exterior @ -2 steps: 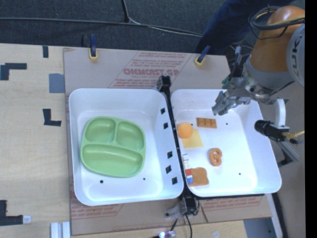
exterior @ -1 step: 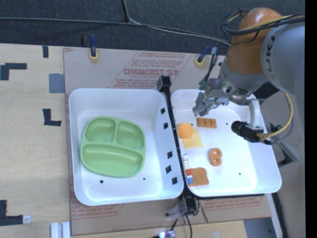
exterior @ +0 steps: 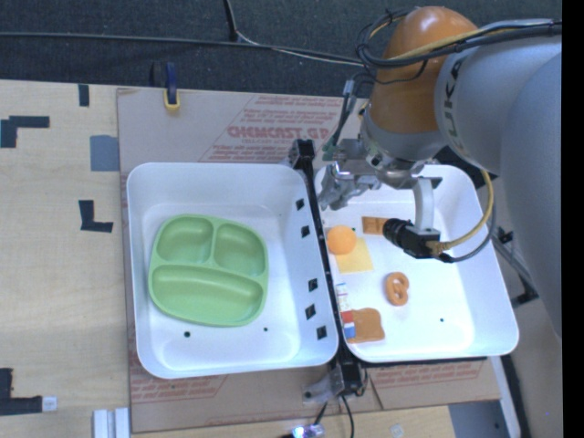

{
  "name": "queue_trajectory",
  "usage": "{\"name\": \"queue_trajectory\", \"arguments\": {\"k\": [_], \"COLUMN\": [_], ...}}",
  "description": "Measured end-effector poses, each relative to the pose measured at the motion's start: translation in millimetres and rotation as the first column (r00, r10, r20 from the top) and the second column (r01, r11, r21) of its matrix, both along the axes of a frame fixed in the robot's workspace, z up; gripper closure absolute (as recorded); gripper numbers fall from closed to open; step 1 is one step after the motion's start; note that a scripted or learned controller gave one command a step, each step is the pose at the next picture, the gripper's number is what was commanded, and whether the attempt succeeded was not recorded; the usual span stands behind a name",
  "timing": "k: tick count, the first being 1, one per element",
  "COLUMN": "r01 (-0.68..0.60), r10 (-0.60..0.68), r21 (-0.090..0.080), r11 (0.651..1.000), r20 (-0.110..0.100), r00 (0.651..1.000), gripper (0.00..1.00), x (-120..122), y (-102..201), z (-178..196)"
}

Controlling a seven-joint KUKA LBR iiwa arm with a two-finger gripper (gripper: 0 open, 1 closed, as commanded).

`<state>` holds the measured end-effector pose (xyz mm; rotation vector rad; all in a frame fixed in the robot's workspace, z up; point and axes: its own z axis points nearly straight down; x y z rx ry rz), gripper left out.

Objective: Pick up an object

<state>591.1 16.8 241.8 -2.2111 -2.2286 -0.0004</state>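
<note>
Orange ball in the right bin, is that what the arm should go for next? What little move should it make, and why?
Probably yes: shift the gripper slightly toward the near side and lower it over the orange ball. The ball lies nearest below it, resting against the yellow slice, while the pretzel and toast lie farther off.

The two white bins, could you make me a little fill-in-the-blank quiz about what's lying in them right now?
1. The green divided plate lies in the ____ bin.
2. The small ball in the right bin is ____ in colour.
3. The pretzel lies in the ____ bin.
4. The plate has ____ compartments.

Missing words: left; orange; right; three
</note>
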Motion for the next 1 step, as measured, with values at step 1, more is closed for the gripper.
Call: {"name": "queue_trajectory", "arguments": {"k": [1], "r01": [0.002], "r10": [-0.002], "r21": [-0.002], "r11": [1.000], "r20": [-0.001], "r00": [1.000], "gripper": [1.00], "x": [2.2], "y": [44.1], "z": [-3.7]}}
